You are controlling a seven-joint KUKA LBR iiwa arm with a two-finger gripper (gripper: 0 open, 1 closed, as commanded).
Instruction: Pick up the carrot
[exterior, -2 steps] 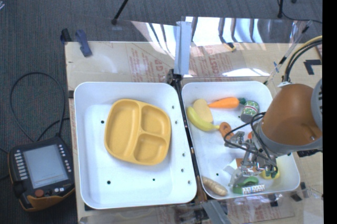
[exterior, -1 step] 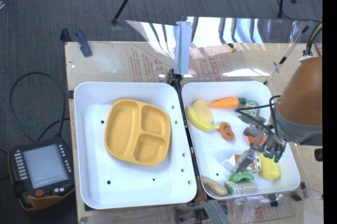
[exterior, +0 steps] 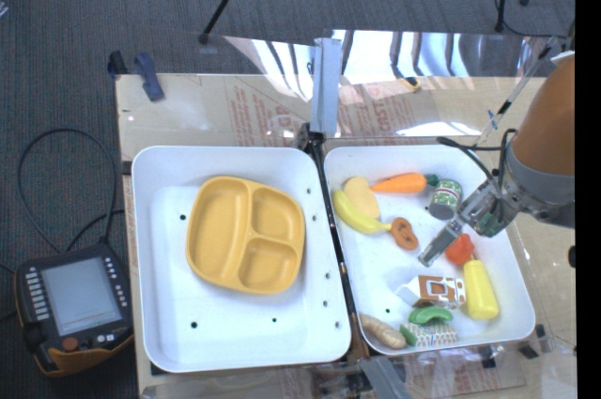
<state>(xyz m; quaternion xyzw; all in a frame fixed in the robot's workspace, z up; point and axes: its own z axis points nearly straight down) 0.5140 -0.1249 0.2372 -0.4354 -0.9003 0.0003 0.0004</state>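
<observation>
Carrot (exterior: 402, 183): there is one, orange with a green stub at its right end, lying nearly level near the far wall of the right bin (exterior: 522, 284), well apart from the gripper (exterior: 438, 249). The gripper hangs over the middle of that bin, its dark fingers slanting down to the left from the grey wrist; whether they are open or closed cannot be told from this view, and nothing shows between them. Just beside the fingers, to their right, lies one small red piece (exterior: 460, 249). To their left sits one brown pretzel-like piece (exterior: 406, 234), and above them one small green-labelled can (exterior: 446, 195). Below the gripper are one small carton (exterior: 439, 290) with a brown and white label and one yellow bottle (exterior: 480, 289) lying next to it. Farther left, one banana (exterior: 355, 214) curves beside one pale yellow, pear-like piece (exterior: 362, 194). Along the near wall rest one tan potato-like piece (exterior: 385, 330) and one green piece (exterior: 429, 315). That makes ten things in the right bin.

The left bin (exterior: 160, 294) holds one thing: a yellow divided plate (exterior: 246, 234) with three compartments, lying flat near its middle. The two bins sit side by side, touching along their inner walls. On the floor to the left of the bench lies one handheld control pendant (exterior: 73, 303) with a grey screen.
</observation>
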